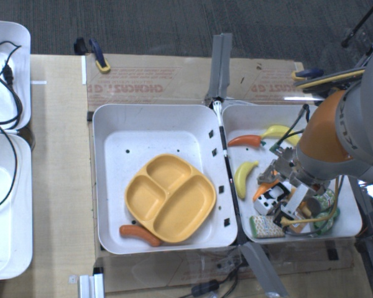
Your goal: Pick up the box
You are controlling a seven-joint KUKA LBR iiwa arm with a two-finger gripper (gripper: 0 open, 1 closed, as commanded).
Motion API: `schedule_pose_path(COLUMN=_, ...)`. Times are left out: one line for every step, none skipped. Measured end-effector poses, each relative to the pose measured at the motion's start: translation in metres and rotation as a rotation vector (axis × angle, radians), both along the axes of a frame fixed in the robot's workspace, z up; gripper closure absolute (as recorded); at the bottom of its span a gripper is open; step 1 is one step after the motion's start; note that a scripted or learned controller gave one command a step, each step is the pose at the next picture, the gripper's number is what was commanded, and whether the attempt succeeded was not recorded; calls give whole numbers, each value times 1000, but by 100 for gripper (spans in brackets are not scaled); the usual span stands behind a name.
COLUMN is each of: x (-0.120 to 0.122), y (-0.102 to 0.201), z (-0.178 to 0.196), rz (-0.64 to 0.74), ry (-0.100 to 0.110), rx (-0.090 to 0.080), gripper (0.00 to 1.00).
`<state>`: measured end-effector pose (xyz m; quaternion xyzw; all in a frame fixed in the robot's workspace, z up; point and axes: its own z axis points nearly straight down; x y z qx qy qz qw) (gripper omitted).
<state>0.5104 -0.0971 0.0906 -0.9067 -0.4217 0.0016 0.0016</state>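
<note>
Box (265, 226): small, flat, roughly rectangular pkg w/ pale green-and-white patterned top face and a lighter edge. Lies flat on the floor of the right bin (354, 227), in the near-left corner, close to the bin's front wall and to the wall dividing it from the left bin. Long axis runs approx. left-right in the camera view, slightly skewed. Top face up, not tilted or propped as far as visible. Right end partly covered by the arm's wrist hardware, so full outline not visible. Print on the face too small to read. Box rests on the bin floor, not lifted.
</note>
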Motion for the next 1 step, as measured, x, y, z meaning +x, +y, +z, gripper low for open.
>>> schedule_pose_path(x=0, y=0, z=0, rz=0, ry=0, rx=0, gripper=0)
